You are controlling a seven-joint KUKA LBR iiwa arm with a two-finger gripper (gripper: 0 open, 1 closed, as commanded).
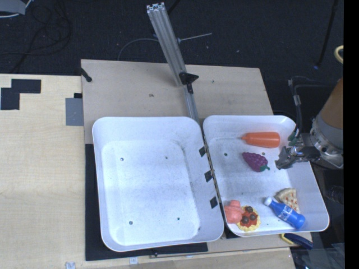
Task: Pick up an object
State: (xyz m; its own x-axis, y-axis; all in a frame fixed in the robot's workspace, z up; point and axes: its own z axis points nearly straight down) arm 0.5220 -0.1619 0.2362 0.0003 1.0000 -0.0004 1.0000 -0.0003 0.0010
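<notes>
Grape bunch (255, 161), purple, lies in right bin (235, 125) mid-area, nearest obj to tool (284, 160), so likely the pick target. Tool sits low at bin's right side, just beside grapes, apart from them; can't tell if tool is apart or together, too dark/small. Step, as I judge it: approach, nothing held. Next move needs tool shifted left over grapes, then down and close. Other objs in same bin: orange carrot (261, 139) just above grapes, blue bottle (285, 213) and waffle piece (289, 197) near front right, red/yellow toy food (242, 214) front left. Left bin (147, 184) sits alongside. Counter (140, 88) light wood; dark floor w/ cables behind, metal rail (168, 41) slanting in.
</notes>
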